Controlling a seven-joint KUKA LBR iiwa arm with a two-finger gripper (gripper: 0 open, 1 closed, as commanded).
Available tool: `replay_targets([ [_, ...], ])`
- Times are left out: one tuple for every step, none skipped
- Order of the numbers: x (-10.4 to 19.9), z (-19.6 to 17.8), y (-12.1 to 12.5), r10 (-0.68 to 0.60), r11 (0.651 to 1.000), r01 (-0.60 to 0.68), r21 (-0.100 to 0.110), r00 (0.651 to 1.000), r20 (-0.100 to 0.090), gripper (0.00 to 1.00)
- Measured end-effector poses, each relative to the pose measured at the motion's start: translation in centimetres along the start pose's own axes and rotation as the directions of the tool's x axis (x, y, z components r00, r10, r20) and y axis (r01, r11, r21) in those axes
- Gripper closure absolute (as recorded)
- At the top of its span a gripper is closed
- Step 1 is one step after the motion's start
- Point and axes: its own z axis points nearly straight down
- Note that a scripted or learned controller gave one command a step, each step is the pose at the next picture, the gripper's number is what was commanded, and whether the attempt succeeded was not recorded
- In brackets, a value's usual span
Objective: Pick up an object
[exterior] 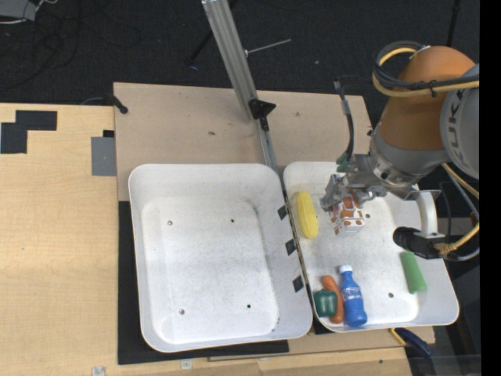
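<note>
Pincer (342,202) sits low over the right bin (438,308), upper middle of it, right of frame centre. A small white-and-red object (352,217) is right at its tips; can't tell if the pincer is apart, together or clamped on it. Yellow banana-like piece (306,215) by the bin's left wall. Blue bottle (352,296), orange carrot (334,298) and green piece (324,301) at lower left of that bin. Green stick (413,272) at right. Left bin (141,210) on the desk (55,233).

- Gripper (342,202), over the right bin (438,308): fingertips lost against a small red-and-white object (350,215) of unclear shape.
- Orange item (333,298) partly hidden behind green piece (324,301) and blue bottle (352,296).
- Arm (423,108) cut off at right.
</note>
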Motion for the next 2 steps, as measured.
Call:
replay_targets([
  [6.0, 1.1, -0.2, -0.001, 1.0, 0.001, 0.001, 1.0, 0.0, 1.0],
  [11.5, 0.3, -0.4, -0.001, 1.0, 0.001, -0.001, 1.0, 0.001, 1.0],
])
